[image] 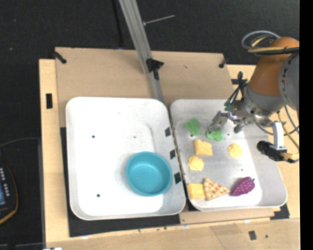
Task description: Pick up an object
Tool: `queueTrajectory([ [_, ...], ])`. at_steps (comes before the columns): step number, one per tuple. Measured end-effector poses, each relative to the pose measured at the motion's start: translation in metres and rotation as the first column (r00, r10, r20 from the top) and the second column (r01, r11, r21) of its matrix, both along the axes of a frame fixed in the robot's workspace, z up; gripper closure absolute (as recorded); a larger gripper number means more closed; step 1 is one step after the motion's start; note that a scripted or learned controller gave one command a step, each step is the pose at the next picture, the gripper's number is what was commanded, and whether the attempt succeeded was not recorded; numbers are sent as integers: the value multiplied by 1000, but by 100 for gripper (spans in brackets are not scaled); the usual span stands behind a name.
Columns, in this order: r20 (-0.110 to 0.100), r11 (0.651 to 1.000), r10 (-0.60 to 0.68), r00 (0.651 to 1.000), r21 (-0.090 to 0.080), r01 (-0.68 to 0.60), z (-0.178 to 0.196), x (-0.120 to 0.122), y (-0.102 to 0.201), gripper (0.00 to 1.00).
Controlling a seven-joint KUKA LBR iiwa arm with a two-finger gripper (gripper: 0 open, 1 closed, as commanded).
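My hand point(219, 127) hangs low over the upper part of the right shallow white bin point(266, 191), its two fingers apart and straddling a small green toy piece point(215, 136) that lies on the bin floor; whether they touch it I cannot tell. A second green leafy toy piece point(192, 125) lies just to its left. Below are yellow cheese-like blocks point(203, 148), a pizza-slice toy point(214, 189) and a purple grape bunch point(242, 186). The left white bin point(94, 119) on the desk point(104, 72) holds a round blue bowl point(148, 173).
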State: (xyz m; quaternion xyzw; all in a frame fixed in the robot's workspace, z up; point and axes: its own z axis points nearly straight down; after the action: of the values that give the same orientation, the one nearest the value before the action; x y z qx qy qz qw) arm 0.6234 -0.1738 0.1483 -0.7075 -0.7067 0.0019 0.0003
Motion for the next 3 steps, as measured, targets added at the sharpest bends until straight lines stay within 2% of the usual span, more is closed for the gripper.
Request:
queueTrajectory([
  [1, 0, 1000, -1, 1000, 0, 1, -50, -1, -1, 0],
  [2, 8, 1000, -4, 1000, 0, 4, -35, 1, -2, 100],
  [3, 11, 1000, -3, 1000, 0, 3, 29, -1, -4, 100],
])
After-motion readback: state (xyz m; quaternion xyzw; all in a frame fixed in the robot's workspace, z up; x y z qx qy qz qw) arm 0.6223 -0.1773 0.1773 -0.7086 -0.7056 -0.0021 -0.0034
